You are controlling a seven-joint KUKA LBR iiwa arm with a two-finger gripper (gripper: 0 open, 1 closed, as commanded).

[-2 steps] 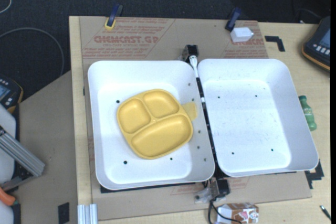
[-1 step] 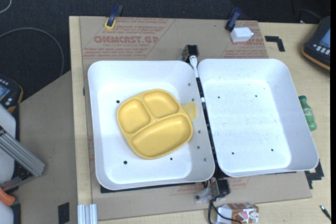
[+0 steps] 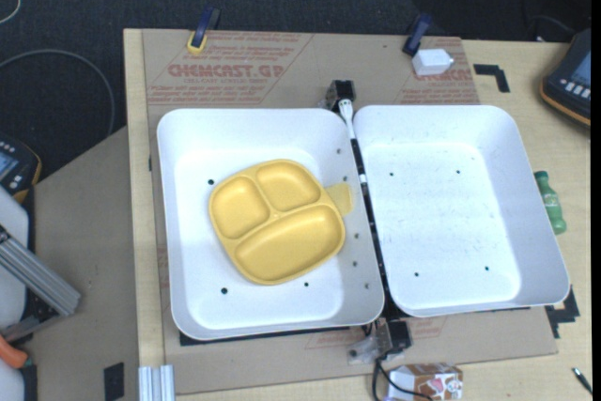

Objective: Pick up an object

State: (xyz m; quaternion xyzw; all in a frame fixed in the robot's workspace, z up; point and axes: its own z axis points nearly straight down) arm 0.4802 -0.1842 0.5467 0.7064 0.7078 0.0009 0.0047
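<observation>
Currently, a yellow divided plate (image 3: 277, 221) lies flat in the left bin (image 3: 188, 146), near its centre, three compartments facing up. The right bin (image 3: 451, 202) sits just beside it, rims touching. Both bins rest on a cardboard sheet (image 3: 282, 61). Gripper opening and load: cannot be told, so no position is given relative to it.

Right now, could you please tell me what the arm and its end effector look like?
From this frame I cannot tell their colours, shape or markings. What I can describe is the bench: the white left bin with a yellow three-section plate in it, and the white right bin beside it.
</observation>
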